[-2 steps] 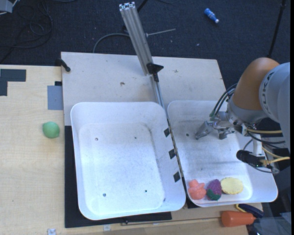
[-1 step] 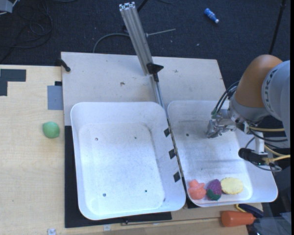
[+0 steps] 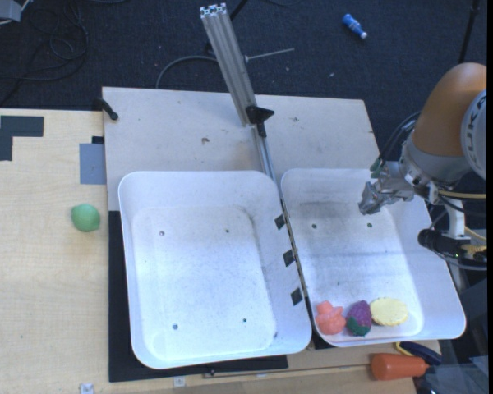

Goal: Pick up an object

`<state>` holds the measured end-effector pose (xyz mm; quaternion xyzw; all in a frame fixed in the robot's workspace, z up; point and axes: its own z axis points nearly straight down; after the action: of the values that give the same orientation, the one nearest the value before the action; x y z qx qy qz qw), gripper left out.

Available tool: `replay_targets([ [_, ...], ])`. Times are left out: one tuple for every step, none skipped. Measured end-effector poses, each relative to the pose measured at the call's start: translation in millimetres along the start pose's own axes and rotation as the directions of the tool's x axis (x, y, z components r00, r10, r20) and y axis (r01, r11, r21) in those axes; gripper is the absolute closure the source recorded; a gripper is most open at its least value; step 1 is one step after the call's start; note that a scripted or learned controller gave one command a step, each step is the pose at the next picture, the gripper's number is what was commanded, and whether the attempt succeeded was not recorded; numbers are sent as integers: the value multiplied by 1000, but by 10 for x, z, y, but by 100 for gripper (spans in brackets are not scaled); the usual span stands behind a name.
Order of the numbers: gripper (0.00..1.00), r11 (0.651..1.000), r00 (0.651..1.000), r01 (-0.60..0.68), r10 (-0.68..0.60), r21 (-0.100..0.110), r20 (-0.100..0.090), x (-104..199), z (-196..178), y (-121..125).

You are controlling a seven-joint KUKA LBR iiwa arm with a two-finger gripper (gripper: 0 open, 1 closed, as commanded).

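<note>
Three small objects lie along the near edge of the right bin (image 3: 427,290): an orange-pink lumpy toy (image 3: 329,318), a purple and green one (image 3: 359,317) touching it, and a yellow round one (image 3: 389,311) to the right. My gripper (image 3: 371,203) hangs over the far right part of that bin, well away from the three objects. Nothing shows between its fingers. Whether they are open or shut I cannot make out.
The left bin (image 3: 135,220) sits beside the right one, joined by black clips (image 3: 288,257). A green ball (image 3: 85,217) rests on the wooden bench at the left. An orange tool handle (image 3: 398,365) lies below the right bin. A metal rail (image 3: 234,64) slants in from the top.
</note>
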<state>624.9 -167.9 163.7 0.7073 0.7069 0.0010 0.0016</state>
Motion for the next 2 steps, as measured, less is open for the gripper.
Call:
replay_targets([
  [100, 1000, 1000, 0, 0, 0, 0, -6, -524, 10],
  [100, 1000, 1000, 3, -3, 4, -2, 492, -440, -141],
])
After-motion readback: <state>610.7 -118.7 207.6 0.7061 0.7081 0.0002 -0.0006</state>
